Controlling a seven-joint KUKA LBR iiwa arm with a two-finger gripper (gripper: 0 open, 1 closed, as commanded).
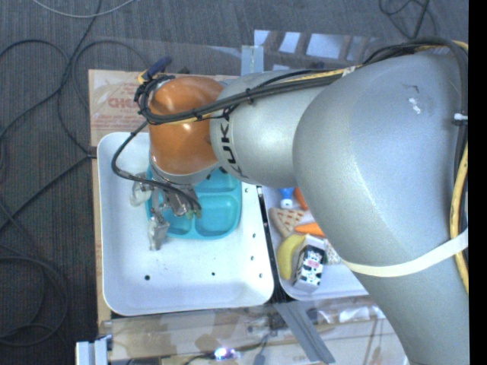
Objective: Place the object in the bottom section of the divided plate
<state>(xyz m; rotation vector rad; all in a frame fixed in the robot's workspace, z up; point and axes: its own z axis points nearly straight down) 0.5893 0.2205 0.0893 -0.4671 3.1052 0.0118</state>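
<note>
The grey arm (335, 135) reaches in from three o'clock and covers much of the right bin (335, 287); its orange band (181, 124) sits over the upper part of the left bin (183, 280). Below the band, the gripper (158, 230) hangs down toward six o'clock, over the left edge of the blue divided plate (217, 207). The metal fingers (157, 234) appear close together, with their tips above the white bin floor just at the plate's seven o'clock corner. Whether they are clenched or slightly parted cannot be told from this angle, and nothing can be made out between them. Thin cables loop around the wrist at nine o'clock.

The divided plate lies in the upper middle of the left bin, partly hidden under the wrist; its visible compartments show only blue.

In the right bin, at the arm's lower edge, lie a yellow banana (286, 255), a small black-and-white carton (310, 267) just at its three o'clock, a waffle-like tan piece (285, 220) at its twelve o'clock, and an orange carrot-like piece (310, 227). Which of these is the task's object cannot be told.
</note>
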